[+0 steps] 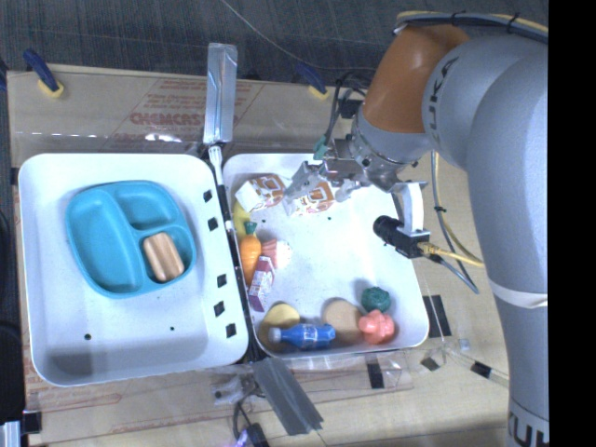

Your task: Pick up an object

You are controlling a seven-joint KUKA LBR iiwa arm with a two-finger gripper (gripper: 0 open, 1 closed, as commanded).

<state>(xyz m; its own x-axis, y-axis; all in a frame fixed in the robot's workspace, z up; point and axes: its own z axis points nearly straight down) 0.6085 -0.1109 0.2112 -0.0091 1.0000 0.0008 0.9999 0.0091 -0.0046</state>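
Above the right bin's (416, 298) far end, the claw (321, 177) hangs by an orange-and-white snack packet (315, 197), its grip impossible to tell; next it must descend squarely and lift.

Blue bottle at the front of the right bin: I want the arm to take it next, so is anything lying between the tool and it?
Yes, loosely. The tool hangs over the back of the right bin, above a white packet. The blue bottle lies against the front wall, a yellow piece and a tan piece crowding it.
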